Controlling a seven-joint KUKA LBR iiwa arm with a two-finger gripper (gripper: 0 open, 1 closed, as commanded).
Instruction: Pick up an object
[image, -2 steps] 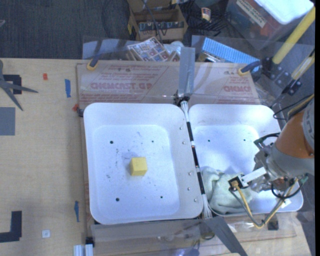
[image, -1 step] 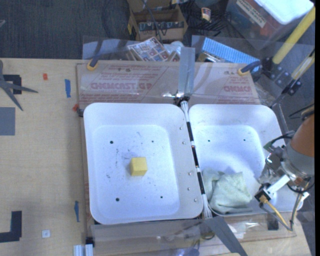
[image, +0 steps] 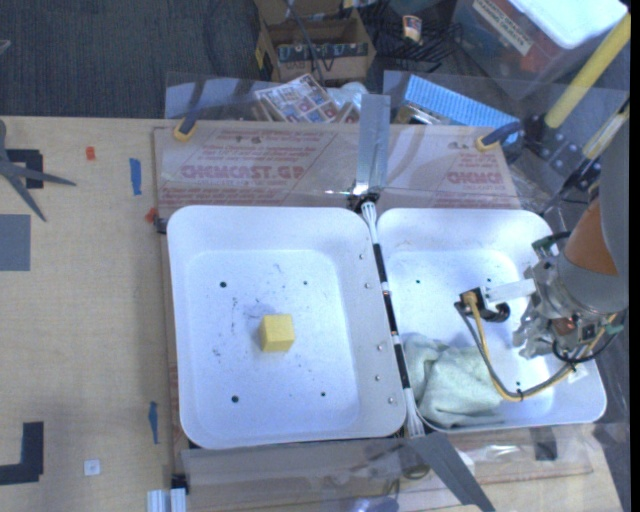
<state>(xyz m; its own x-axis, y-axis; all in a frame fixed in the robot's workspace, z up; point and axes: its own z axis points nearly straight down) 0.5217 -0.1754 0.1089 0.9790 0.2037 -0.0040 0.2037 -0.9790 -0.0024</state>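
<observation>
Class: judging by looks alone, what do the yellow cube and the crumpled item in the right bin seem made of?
Yellow cube: likely foam or sponge; matte surface, soft edges, no shine.
Crumpled item: probably cloth, pale greenish-white; it lies in folds and wrinkles.

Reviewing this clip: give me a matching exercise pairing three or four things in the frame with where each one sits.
Things:
1. small yellow foam cube
2. crumpled pale green cloth
3. grey arm's gripper
4. small blue tape strip

Places:
A. right bin, front corner
B. wooden bench, left of both bins
C. left bin, near its middle
D. above the right bin's right side

Pairs: 1-C, 2-A, 3-D, 4-B
</observation>
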